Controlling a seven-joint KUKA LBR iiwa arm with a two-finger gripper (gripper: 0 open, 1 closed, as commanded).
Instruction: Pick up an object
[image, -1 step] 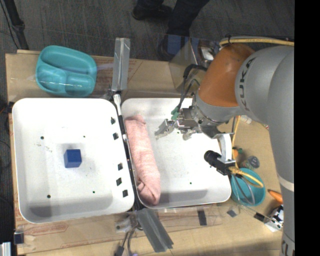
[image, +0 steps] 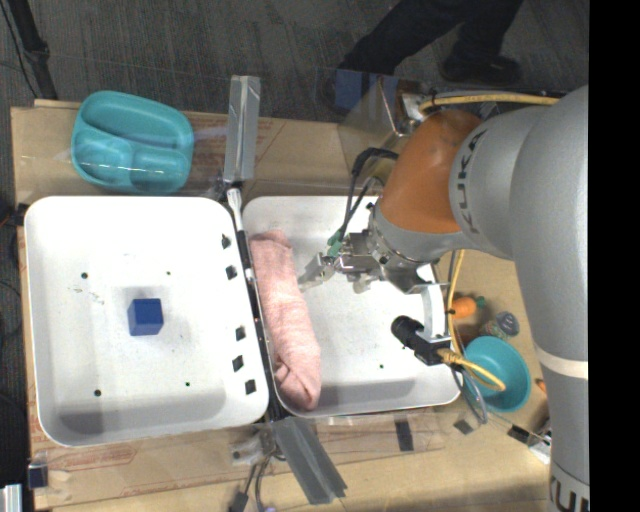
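A blue cube (image: 146, 315) sits in the left bin (image: 60, 240), left of its middle. A rolled pink cloth (image: 285, 315) lies along the left wall of the right bin (image: 300, 210). My gripper (image: 335, 272) hangs over the middle of the right bin, just right of the cloth's upper end and apart from it. Its fingers (image: 312, 272) are spread open with nothing between them. The arm's orange band (image: 425, 185) and grey body cover the right bin's far right part.
A teal divided tray (image: 132, 140) lies on the bench behind the left bin. A teal bowl (image: 497, 372) and small orange items (image: 462, 305) sit right of the right bin. A black connector with a yellow cable (image: 418, 340) hangs by the arm.
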